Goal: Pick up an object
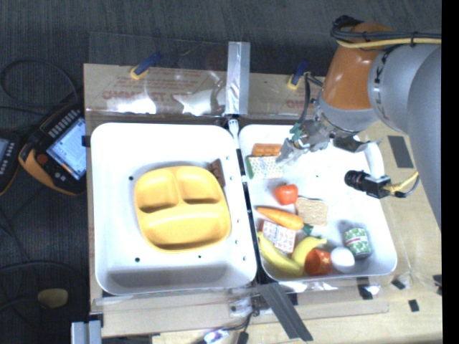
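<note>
- Several toy foods crowd the near end of the right bin [384, 224]: we see a yellow banana [281, 258], a red apple [318, 262], a white egg [343, 258] and a small green-and-white can [357, 240] close together by the front wall.
- Just beyond them lie a small patterned packet [278, 236], an orange carrot [280, 217] set slantwise, and a tan cracker [312, 211] touching the carrot's right end.
- Farther in, we find a red tomato [287, 193] standing alone, just above the carrot.
- Beyond that, a green-and-white box [264, 167] rests against the bin's left wall, with an orange-brown biscuit [266, 150] just behind it.
- We see the gripper [292, 149] at the far end of this bin, tilted down and to the left, its tip just beside the box's right end and near the biscuit; we cannot tell how its fingers stand, nor whether it touches either item.
- To the left, in the other bin [107, 213], we see a yellow divided tray [182, 206], with a small brown piece [215, 169] at its far right corner.
- Farthest off, we note the grey arm [412, 77] with its orange band entering from the right.
</note>
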